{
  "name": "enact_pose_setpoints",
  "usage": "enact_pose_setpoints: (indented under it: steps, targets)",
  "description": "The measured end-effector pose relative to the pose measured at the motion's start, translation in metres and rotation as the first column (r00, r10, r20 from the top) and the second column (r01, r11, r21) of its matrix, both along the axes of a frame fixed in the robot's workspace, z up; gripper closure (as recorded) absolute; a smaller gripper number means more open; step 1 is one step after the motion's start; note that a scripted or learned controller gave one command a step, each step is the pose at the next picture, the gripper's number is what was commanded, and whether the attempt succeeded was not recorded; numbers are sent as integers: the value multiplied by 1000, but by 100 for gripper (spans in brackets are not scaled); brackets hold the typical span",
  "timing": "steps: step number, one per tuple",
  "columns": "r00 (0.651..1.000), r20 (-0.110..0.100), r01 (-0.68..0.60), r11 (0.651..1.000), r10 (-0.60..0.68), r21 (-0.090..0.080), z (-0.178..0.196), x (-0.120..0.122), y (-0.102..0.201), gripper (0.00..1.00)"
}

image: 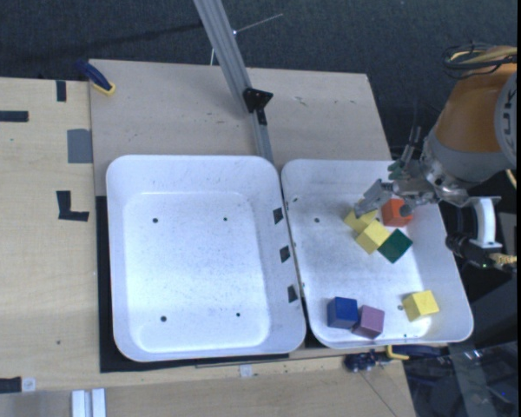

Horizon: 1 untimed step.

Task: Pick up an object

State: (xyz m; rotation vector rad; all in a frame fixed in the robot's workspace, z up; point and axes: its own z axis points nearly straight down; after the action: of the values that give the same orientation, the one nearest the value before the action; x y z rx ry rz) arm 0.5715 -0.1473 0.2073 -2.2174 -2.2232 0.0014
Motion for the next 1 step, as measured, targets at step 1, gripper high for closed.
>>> enact_pose_setpoints:
  steps: [1]
  targets:
    - [1000, 0, 0, 1000, 0, 0, 0, 0, 0, 0]
